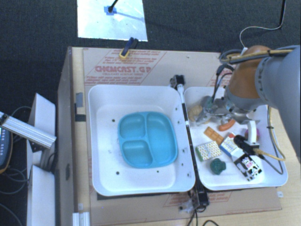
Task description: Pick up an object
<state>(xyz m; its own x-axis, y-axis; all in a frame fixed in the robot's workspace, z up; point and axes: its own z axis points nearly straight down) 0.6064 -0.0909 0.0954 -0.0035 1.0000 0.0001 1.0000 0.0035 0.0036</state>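
My gripper (207, 110) hangs low over the back left part of the right bin (277, 179). Just left of it a beige lump (194, 111) lies against the bin wall. An orange carrot-shaped piece (226, 125) rests right of the gripper. Nearer the front lie an orange card (214, 134), a green-and-white checkered pad (208, 150), a small blue-and-white box (229, 146), a teal round thing (217, 165) and a black-and-white patterned block (250, 167). A pink-and-white piece (254, 131) sits toward the right. I see nothing between the fingers.
The left bin (101, 182) holds a blue divided plate (147, 139). A black rail (184, 112) runs between the two bins. The grey arm with its orange band (247, 76) looms over the right bin's back right corner.
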